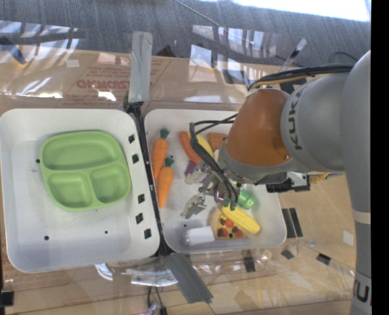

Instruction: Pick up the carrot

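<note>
Two orange carrots with green tops lie along the left wall of the right bin [273,231]. The upper carrot [159,155] points down, and the lower carrot [163,184] lies just below it. A third long orange piece [188,146] lies slanted to their right, partly under the arm. My gripper [196,204] hangs low over the middle of the right bin, a short way to the right of the lower carrot and apart from it. No carrot is in it.
A yellow corn cob [241,220], a pizza slice [226,230], a white block [198,235], a green piece [247,199] and a small purple piece [191,170] crowd the right bin. In the left bin [17,195] sits a green divided plate [85,169].
</note>
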You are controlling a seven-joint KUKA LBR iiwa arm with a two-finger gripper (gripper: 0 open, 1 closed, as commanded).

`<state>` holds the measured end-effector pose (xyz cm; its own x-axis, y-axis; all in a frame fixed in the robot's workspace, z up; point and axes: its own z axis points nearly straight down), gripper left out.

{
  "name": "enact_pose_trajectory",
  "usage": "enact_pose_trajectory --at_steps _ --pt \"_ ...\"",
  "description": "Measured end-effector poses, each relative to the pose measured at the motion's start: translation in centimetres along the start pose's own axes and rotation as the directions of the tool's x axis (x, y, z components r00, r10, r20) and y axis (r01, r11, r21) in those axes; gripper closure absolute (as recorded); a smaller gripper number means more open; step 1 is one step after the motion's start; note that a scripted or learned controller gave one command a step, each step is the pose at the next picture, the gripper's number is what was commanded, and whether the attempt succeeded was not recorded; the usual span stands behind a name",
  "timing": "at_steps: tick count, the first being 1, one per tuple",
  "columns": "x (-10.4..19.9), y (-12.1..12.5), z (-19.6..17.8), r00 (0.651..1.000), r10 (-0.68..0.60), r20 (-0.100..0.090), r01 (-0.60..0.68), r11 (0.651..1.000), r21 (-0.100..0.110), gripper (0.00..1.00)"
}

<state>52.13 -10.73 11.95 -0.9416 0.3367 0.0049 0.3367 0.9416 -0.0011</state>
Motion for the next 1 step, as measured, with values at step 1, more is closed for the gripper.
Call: enact_pose_trajectory --at_steps 1 --pt "-5.29 3.01 -1.04 0.996 -0.093 0.007 0.093 0.996 -0.001 0.0"
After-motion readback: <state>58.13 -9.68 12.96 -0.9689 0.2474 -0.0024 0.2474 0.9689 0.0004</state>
